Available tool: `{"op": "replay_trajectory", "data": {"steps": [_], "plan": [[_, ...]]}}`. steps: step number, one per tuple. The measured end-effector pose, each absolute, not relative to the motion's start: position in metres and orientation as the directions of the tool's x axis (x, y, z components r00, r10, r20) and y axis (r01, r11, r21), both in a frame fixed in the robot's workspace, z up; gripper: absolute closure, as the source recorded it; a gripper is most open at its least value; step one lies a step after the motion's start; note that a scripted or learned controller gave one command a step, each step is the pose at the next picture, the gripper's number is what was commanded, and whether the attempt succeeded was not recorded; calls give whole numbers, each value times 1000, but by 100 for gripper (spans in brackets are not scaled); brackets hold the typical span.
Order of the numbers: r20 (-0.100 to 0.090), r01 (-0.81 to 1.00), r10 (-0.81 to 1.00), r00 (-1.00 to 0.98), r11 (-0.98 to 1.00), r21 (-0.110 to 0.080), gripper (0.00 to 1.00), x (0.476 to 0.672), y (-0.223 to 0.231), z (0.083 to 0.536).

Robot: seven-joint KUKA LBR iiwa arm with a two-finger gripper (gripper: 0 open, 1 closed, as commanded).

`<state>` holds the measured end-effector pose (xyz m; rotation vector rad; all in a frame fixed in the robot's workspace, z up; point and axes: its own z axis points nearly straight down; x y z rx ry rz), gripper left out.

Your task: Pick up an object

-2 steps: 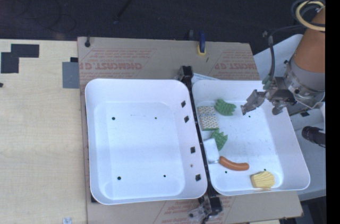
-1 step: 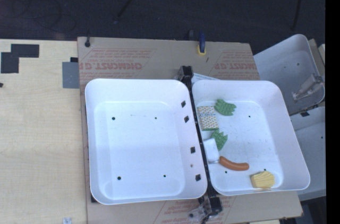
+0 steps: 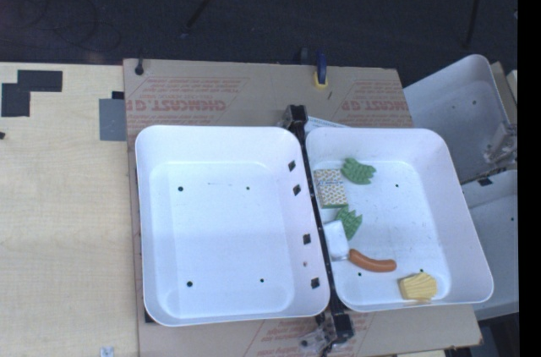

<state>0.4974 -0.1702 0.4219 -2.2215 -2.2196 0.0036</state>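
Six objects: all lying in the right bin (image 3: 461,203), most of them crowding its left wall, none of them being lifted.
Green leafy piece (image 3: 358,171): sitting nearest the bin's far side, just beside the patterned block.
Patterned block (image 3: 330,187): beige, lying against the left wall.
Second green piece (image 3: 349,222): lying just below the patterned block, touching the white block.
White block (image 3: 335,238): resting against the left wall, just above the sausage's left end.
Sausage (image 3: 372,262): orange-red, lying crosswise on the bin floor, apart from the wall.
Yellow piece (image 3: 418,287): sitting in the near right part of the bin, just beside the sausage's right end.
Left bin (image 3: 144,178): standing side by side with the right one, the rims touching.
Black clips (image 3: 296,117): sitting along the seam where the two bins are meeting.
Cardboard sheet (image 3: 194,97): brown with red print, lying under both bins.
Blue clamp (image 3: 321,68): gripping the sheet's far edge.
Bench (image 3: 59,220): pale wood, showing at the left of the sheet.
Grey-white panel (image 3: 456,93): leaning beyond the right bin's far right corner.
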Motion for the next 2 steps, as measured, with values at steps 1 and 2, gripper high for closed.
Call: {"op": "replay_trajectory", "data": {"steps": [1, 2], "plan": [[-1, 1000, 1000, -7, 7, 7, 100, 518, -116, 511], [-1, 1000, 1000, -4, 4, 2, 100, 568, -87, 539]]}}
